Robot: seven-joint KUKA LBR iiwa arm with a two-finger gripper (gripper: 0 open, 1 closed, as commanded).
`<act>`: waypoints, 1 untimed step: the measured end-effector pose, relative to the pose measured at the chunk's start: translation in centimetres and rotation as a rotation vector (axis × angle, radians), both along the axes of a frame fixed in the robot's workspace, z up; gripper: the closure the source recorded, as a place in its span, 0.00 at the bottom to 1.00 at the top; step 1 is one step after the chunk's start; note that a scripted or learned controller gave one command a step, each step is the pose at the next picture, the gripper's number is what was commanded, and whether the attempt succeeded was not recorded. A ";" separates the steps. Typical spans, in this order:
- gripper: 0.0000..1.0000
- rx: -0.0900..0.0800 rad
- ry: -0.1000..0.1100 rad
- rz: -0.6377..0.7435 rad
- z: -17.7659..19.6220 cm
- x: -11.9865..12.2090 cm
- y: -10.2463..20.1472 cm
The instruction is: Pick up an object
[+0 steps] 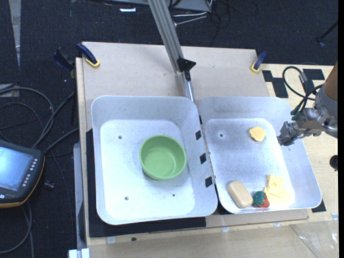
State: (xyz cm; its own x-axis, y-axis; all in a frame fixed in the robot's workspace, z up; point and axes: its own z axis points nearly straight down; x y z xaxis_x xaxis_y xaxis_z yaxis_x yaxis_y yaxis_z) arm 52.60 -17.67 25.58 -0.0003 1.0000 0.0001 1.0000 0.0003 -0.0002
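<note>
Camera view puts the whole table (140,71) in front of you, a pale board with clamps at its far corners and dark floor all around it. Two shallow white bins sit on it side by side, their inner rims meeting near the middle.

Your left bin (107,144) holds a single green bowl (163,157), upright and near the centre, with bare floor on every side of it. Your right bin (236,144) is open across its far and middle floor; its contents crowd the near edge and the right side.

A slanted metal pole (167,28) comes down from the top of the view to the far edge where the bins meet.

The arm (328,98) enters from the right, and its pincer (284,135) sits at the right bin's right rim. You cannot tell from here how far it is open, and nothing is seen between its tips.

A small yellow piece (258,134) lies alone on the bin floor just left of the pincer, apart from it. Along the near edge you have a tan oval object (239,193), a small red and green item (260,199) just beside it, and a pale yellow block (277,188) touching that item, all well below the pincer.
</note>
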 end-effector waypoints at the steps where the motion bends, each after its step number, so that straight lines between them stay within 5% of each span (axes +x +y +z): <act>1: 0.00 0.000 0.000 0.000 0.0 0.0 0.0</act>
